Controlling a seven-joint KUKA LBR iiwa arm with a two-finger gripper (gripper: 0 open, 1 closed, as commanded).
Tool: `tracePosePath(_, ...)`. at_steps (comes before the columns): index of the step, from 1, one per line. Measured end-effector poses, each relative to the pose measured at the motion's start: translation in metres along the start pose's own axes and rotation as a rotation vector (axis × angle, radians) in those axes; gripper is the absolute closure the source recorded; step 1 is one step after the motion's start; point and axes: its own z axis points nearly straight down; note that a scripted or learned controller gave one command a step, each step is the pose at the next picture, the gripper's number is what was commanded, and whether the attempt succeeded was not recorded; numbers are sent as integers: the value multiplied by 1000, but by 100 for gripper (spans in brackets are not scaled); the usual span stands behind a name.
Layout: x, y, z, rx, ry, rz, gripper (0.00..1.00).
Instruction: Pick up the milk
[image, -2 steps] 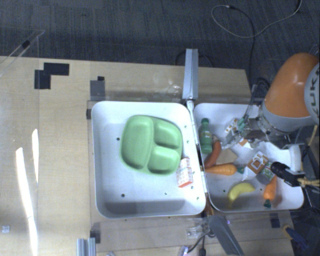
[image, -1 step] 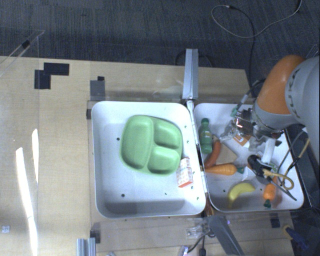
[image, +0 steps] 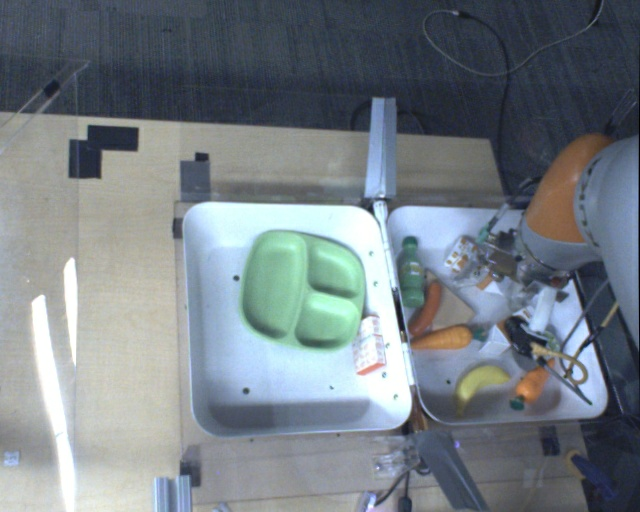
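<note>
The milk (image: 369, 346) is a small white carton with red print. It lies in the left bin (image: 215, 390), close to the bin's right wall and just off the lower right corner of a green divided plate (image: 303, 288). My gripper (image: 467, 256) hangs over the upper part of the right bin (image: 590, 385), well to the right of the milk and apart from it. Nothing shows in its grasp.
In the right bin lie a green bottle (image: 409, 268), a red-orange carrot (image: 427, 306), an orange carrot (image: 443, 339), a yellow banana (image: 480, 381) and a small orange carrot (image: 531, 385). A metal post (image: 381, 150) stands behind the divide between the bins.
</note>
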Motion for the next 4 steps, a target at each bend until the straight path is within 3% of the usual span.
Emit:
tracePosePath(1, 18, 25, 0, 1, 0, -300, 0)
tracePosePath(2, 17, 23, -9, 8, -2, -305, 100)
tracePosePath(3, 63, -9, -148, 3, 1, -67, 100)
tracePosePath(4, 63, -9, -147, 4, 0, -68, 0)
